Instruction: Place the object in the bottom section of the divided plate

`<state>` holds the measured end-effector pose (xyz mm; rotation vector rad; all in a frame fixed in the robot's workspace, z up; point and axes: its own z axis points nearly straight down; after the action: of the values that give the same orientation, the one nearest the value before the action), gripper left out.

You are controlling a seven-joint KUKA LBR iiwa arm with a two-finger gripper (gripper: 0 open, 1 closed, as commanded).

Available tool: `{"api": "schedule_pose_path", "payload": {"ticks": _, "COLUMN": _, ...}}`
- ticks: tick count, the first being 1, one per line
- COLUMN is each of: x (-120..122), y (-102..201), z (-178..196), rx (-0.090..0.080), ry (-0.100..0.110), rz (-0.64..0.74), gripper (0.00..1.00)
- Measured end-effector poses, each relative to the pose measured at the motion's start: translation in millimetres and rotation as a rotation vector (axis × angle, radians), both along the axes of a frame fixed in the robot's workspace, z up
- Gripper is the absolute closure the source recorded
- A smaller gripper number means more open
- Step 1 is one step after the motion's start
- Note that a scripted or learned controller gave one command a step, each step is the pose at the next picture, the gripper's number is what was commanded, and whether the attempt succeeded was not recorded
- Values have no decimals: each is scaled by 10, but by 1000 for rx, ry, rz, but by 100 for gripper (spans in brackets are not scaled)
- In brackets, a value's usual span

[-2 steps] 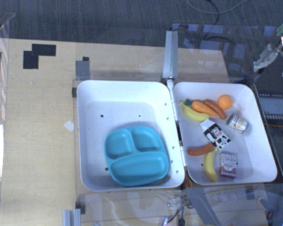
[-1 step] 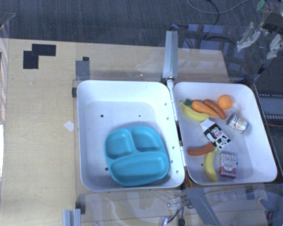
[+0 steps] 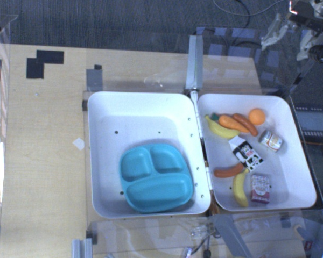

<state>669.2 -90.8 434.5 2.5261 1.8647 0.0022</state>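
Gripper (image 3: 288, 32) up in the top right corner of the frame, well above the right bin (image 3: 299, 138); fingers spread apart, nothing between them, touching nothing. Blue divided plate (image 3: 156, 177) of smooth plastic, rounded corners, lying in the left bin (image 3: 102, 144), large bottom section bare. Crowded in the right bin: yellow banana (image 3: 220, 128), carrot (image 3: 233, 123), round orange (image 3: 257, 116), small can (image 3: 271, 141), black-and-white carton (image 3: 247, 153), sausage (image 3: 228, 171), second banana (image 3: 239, 189), pink box (image 3: 260, 189).
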Motion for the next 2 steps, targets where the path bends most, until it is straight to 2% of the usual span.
{"api": "schedule_pose_path", "payload": {"ticks": 2, "x": -1, "y": 690, "z": -14, "rx": 1, "ry": 3, "rz": -169, "gripper": 0}}
